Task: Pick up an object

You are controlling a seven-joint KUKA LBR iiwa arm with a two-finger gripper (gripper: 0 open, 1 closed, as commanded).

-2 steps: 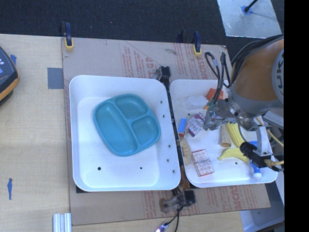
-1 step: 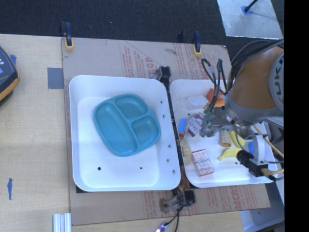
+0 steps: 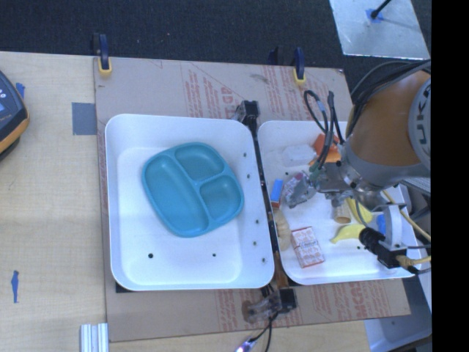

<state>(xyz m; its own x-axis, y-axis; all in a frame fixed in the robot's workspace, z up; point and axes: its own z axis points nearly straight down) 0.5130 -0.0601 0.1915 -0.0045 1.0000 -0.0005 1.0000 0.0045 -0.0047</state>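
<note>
Two white bins sit side by side on the desk [image 3: 51, 218]. The left bin [image 3: 121, 262] carries a blue divided plate [image 3: 192, 188], its long axis slanting from upper left to lower right. The right bin [image 3: 344, 271] is crowded — a red-and-white patterned box [image 3: 307, 246] at lower centre with its long axis running up-down and slightly tilted, a yellow banana [image 3: 349, 232] just right of it, a small blue piece [image 3: 276, 190] by the divider. The arm's gripper [image 3: 299, 191] hangs over this bin's centre beside an orange item [image 3: 322, 144]; whether the jaws are apart cannot be told.
</note>
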